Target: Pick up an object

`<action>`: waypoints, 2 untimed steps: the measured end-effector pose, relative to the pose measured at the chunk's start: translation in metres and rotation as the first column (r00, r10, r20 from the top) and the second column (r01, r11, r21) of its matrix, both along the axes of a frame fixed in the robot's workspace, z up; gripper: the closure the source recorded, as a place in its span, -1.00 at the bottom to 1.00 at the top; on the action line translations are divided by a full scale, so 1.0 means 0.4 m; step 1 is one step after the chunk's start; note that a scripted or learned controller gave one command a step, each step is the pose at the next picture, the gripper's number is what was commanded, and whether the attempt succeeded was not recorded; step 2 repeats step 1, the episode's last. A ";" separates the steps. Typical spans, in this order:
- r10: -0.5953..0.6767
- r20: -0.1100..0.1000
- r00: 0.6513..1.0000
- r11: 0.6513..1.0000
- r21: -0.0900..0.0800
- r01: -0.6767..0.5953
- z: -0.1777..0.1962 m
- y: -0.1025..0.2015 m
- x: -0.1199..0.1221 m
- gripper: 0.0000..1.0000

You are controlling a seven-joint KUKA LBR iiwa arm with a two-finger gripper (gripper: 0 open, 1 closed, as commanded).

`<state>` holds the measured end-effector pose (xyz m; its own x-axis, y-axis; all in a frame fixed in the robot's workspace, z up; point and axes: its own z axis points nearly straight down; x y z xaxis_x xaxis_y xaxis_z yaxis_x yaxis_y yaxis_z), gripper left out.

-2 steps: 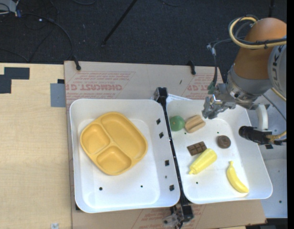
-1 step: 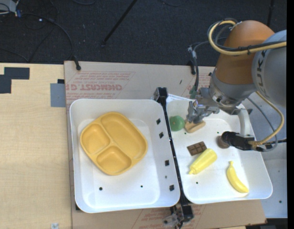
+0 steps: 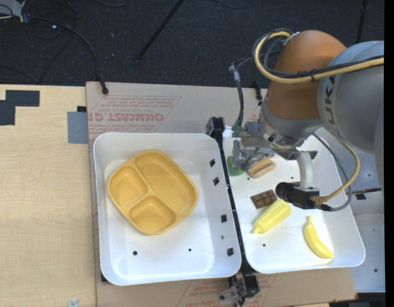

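Gripper: metal two-finger gripper (image 3: 247, 160) low at the right bin's far-left corner — finger spread cannot be told.
Nearby: tan wooden block (image 3: 260, 168) just beside it.
Right bin: brown square (image 3: 263, 199), glossy yellow bottle (image 3: 272, 217), smooth banana (image 3: 317, 238).
Left bin: yellow three-compartment plastic tray (image 3: 151, 191).

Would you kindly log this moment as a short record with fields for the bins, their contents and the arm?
left bin: yellow divided plate, three compartments
right bin: banana, yellow squeeze bottle, brown chocolate-like block, tan block, green item partly hidden
arm: reaches in from the right
gripper: low over the right bin's upper left corner, by the tan block
held: nothing seen held
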<state>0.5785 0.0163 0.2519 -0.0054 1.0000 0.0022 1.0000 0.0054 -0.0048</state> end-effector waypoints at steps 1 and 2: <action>0.001 -0.001 1.000 1.000 0.000 -0.001 -0.013 0.151 -0.032 1.00; 0.001 -0.001 1.000 1.000 0.000 -0.001 -0.013 0.151 -0.032 1.00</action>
